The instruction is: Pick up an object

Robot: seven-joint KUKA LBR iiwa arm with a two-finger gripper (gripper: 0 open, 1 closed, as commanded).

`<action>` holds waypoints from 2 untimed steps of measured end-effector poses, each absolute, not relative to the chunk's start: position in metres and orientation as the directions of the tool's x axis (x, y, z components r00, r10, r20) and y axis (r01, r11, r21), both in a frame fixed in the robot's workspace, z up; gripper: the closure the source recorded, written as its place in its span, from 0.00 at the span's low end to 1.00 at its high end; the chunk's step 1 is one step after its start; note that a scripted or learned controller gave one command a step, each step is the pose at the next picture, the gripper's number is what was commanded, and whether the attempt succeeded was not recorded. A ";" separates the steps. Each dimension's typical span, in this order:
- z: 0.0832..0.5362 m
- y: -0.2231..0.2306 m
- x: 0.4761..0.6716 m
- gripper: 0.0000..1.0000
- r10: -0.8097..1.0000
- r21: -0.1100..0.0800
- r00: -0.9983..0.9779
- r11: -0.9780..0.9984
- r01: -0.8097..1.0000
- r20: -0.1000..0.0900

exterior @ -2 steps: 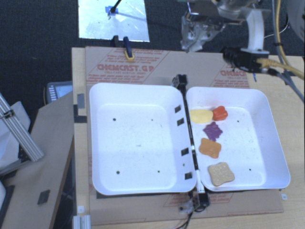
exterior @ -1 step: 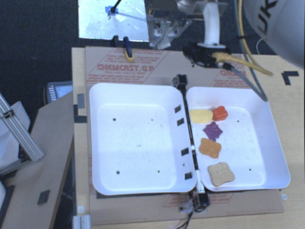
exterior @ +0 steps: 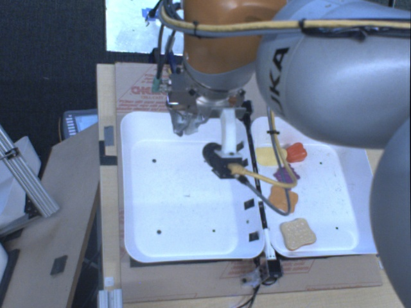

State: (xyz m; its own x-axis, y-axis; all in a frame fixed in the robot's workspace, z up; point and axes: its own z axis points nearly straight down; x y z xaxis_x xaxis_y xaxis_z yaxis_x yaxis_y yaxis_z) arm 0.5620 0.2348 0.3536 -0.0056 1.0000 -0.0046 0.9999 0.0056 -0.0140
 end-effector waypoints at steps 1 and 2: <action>0.385 0.235 0.571 1.00 1.000 0.003 -0.006 0.006 1.000 0.002; 0.439 0.235 0.532 1.00 1.000 0.006 -0.007 0.007 1.000 0.004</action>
State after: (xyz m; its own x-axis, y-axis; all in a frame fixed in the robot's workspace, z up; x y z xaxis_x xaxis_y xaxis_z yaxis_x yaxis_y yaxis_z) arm 0.5318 0.2348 0.4391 -0.0072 1.0000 0.0041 1.0000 0.0071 0.0062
